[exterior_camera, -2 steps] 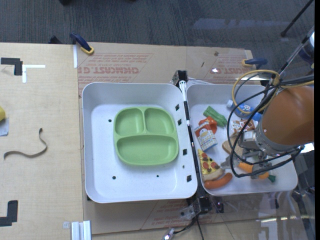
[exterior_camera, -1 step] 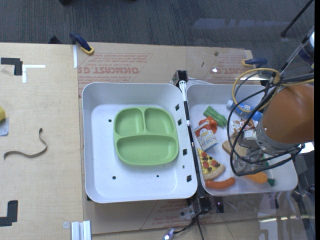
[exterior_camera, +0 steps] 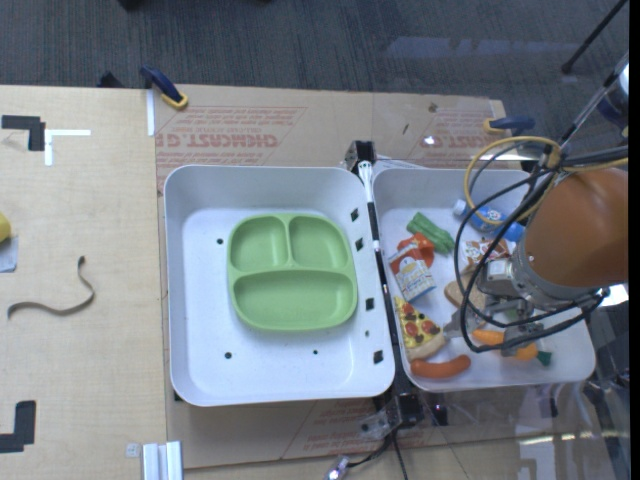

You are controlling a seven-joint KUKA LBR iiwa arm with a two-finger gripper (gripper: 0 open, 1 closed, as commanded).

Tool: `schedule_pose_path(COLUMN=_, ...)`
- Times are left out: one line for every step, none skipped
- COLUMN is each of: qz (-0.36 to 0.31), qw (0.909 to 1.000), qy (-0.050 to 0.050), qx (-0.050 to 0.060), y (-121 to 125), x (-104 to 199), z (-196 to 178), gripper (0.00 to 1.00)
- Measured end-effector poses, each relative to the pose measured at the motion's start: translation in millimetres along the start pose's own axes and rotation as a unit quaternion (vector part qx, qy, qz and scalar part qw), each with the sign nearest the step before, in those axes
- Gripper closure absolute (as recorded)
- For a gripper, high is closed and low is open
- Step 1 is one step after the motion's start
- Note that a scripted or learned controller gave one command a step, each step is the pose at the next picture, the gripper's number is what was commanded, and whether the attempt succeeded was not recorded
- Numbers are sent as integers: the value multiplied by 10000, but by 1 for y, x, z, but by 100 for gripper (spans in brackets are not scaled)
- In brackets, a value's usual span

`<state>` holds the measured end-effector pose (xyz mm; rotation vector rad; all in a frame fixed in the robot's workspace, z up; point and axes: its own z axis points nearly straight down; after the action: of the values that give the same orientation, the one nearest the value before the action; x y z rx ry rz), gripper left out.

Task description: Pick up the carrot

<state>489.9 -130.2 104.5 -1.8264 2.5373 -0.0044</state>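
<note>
Beside the green divided plate (exterior_camera: 293,273), which sits alone in the left bin (exterior_camera: 190,368), the right bin (exterior_camera: 575,363) holds a crowd of toy food, and that is where the arm (exterior_camera: 580,223) has reached in. Its bulk and looping cables hang over the part of that bin far from the plate, so the hand (exterior_camera: 497,318) sits low among the items, close above the carrot (exterior_camera: 505,340). I judge it is placed there to close on the carrot from above.

Whether the hand is spread or pressed together I cannot tell, since wrist and cables hide it.

The carrot lies near the front wall of the right bin, further from the plate than the sausage (exterior_camera: 440,367) and the pizza slice (exterior_camera: 420,330). Only part of its orange body shows. Its long axis seems to run roughly across the bin, away from the plate, with the green leafy end (exterior_camera: 543,357) pointing away from the plate and the narrow tip toward it. It lies flat, so a grip across its width looks most workable.
</note>
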Motion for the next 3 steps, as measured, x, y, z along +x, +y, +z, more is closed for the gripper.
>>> schedule_pose_path(qz=4, qw=10000, qy=-23, qx=7, y=-1, x=-3, z=-9, gripper=100)
schedule_pose_path(qz=4, qw=10000, qy=-24, qx=6, y=-1, x=-3, z=-9, gripper=0)
schedule_pose_path(qz=1090, qw=9940, qy=38, qx=-24, y=-10, x=13, z=11, gripper=0)
